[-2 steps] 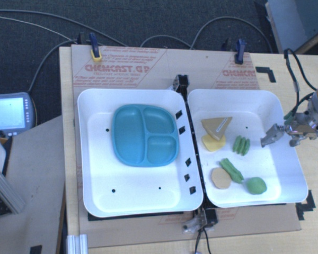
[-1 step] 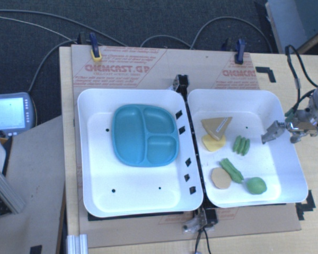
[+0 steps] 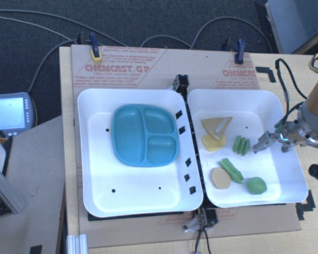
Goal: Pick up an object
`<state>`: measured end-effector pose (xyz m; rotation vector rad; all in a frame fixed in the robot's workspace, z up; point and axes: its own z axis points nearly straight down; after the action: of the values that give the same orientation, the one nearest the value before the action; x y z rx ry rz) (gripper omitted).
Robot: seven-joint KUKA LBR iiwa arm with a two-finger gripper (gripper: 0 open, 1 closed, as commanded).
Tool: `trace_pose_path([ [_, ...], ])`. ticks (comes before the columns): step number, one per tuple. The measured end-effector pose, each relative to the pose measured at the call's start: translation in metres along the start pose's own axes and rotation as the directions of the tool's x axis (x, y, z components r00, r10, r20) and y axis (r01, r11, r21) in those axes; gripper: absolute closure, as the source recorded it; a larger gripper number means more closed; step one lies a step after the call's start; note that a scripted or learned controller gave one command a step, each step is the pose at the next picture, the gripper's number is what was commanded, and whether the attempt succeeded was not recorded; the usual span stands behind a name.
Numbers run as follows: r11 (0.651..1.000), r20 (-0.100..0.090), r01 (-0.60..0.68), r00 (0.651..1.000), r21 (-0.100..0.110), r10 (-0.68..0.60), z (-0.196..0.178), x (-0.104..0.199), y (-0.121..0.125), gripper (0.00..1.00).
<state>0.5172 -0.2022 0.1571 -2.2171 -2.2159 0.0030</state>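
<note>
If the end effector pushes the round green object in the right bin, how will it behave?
The green ball-like object looks rounded, so it probably rolls away when pushed. It seems small and likely light. Its smooth surface may slip from the end effector, which hovers apart from it.

Both bins [image 3: 95, 157] are seen as smooth, slightly glossy white plastic. The blue tray [image 3: 145, 135] looks like matt plastic. The board [image 3: 69, 115] beneath appears as printed cardboard. The gripper [image 3: 273, 140] is seen as dull grey metal.
</note>
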Motion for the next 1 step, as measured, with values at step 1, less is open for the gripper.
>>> trace_pose_path([
  [1, 1.000, 0.000, 0.001, 1.000, 0.000, -0.001, 0.0440, 0.0060, -0.0019, 0.00],
])
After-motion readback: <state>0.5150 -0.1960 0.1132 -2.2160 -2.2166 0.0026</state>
